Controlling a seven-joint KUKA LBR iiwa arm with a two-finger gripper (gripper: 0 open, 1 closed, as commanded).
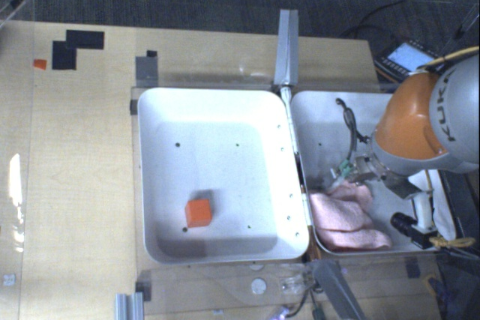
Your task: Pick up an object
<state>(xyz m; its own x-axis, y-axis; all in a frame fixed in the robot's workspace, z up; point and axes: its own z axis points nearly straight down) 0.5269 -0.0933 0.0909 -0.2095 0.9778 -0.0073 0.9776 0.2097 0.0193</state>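
The gripper [352, 170] is seen lowered into the right bin [319, 124], touching a pink cloth [341, 213] at the bin's near side; its grip cannot be told. An orange block [199, 213] is left in the left bin [210, 116].

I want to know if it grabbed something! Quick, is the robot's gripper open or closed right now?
Gripper: cannot be told. It sits low in the right bin, right at the pink cloth.
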